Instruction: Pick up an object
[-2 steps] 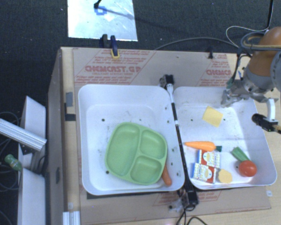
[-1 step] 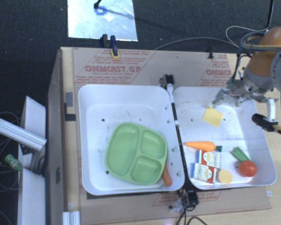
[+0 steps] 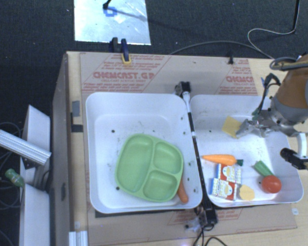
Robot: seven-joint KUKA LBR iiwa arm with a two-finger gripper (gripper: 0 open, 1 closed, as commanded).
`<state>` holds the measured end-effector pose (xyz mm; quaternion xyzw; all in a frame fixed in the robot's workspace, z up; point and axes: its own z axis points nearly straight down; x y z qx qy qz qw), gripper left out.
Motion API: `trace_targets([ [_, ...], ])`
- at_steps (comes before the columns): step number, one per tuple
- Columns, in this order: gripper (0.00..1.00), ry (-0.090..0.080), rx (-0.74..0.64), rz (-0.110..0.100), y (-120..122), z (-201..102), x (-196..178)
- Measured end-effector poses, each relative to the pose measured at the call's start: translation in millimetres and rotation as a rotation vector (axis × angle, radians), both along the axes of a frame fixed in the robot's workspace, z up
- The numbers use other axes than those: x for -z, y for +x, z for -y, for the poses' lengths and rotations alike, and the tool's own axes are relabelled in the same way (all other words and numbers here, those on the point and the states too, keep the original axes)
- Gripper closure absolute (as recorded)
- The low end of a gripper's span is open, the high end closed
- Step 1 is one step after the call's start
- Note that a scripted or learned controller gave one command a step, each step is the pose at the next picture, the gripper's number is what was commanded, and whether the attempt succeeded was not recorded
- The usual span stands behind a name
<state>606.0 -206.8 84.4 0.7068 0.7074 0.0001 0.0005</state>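
Two "CHEMCAST GP" prints (image 3: 124,76) behind bins (image 3: 108,117)

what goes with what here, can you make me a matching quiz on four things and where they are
Things:
1. green tray
2. carrot
3. tomato
4. yellow wedge

Places:
A. right bin, front right corner
B. left bin
C. right bin, far end, beside the gripper
D. right bin, just behind the juice boxes

Pairs: 1-B, 2-D, 3-A, 4-C
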Motion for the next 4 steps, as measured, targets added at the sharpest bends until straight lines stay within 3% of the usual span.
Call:
trace_targets([
  [1, 1.00, -0.001, -0.001, 0.005, 1, 0, -11],
  [2, 0.00, -0.001, -0.001, 0.004, 1, 0, -11],
  [3, 0.00, 0.000, -0.003, 0.002, 39, -12, 0],
  [4, 1.00, 0.000, -0.005, 0.006, 40, -12, -12],
])
